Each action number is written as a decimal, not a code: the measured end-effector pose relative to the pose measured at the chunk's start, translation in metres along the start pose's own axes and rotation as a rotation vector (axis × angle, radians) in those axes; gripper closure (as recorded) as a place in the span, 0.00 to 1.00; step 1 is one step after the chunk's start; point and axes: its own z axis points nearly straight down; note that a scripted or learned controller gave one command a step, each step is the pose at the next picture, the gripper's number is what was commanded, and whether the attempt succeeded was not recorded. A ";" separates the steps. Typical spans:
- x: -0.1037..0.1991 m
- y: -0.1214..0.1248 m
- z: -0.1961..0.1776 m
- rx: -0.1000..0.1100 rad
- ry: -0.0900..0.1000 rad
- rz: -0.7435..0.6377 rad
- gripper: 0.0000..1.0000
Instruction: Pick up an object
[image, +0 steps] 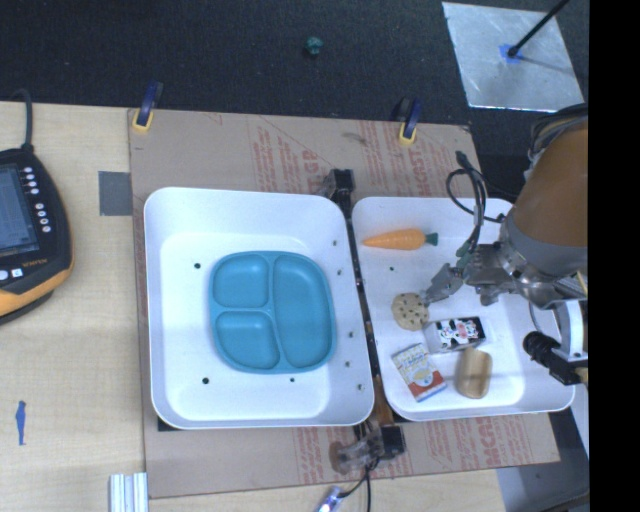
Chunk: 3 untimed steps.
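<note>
The left bin (160, 300) holds a blue divided plate (271, 310). The right bin (385, 395) holds the gripper (438, 291), fingers spread and released around nothing. A cookie (409, 310) sits just below the fingertips; a carrot (398, 239) lies above them, long axis across the bin, green end toward the arm. Beneath lie a black-and-white carton (459, 332), small box (418, 371) and brown roll (473, 372). Cardboard (250, 150) covers the wooden bench.

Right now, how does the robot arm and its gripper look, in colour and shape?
The arm is a thick rounded body, orange-brown above and grey below. Black cables loop beside it. The gripper is grey metal with thin, pointed fingers.
</note>
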 end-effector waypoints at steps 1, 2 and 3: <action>0.013 0.033 0.066 0.003 -0.001 -0.001 0.00; 0.011 0.045 0.102 0.004 0.000 -0.001 0.00; 0.011 0.059 0.101 -0.002 -0.002 -0.002 0.00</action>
